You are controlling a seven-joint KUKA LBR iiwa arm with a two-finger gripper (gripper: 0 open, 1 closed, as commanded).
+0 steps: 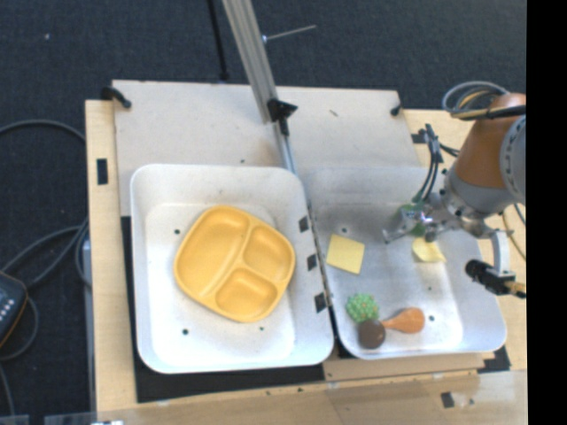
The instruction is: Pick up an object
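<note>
1. The tool (pixel 423 228) hangs low in the right bin (pixel 390 193); I cannot tell its state.
2. A small yellow piece (pixel 428 251) lies just beside it.
3. A yellow square (pixel 345 254), a green toy (pixel 361 306) and an orange toy (pixel 406 320) lie nearer the front.
4. A yellow tray (pixel 234 262) sits in the left bin (pixel 159 193).

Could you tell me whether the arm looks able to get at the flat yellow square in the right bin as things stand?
Probably yes: the yellow square lies flat on bare bin floor, nothing on it, left of the gripper.
</note>
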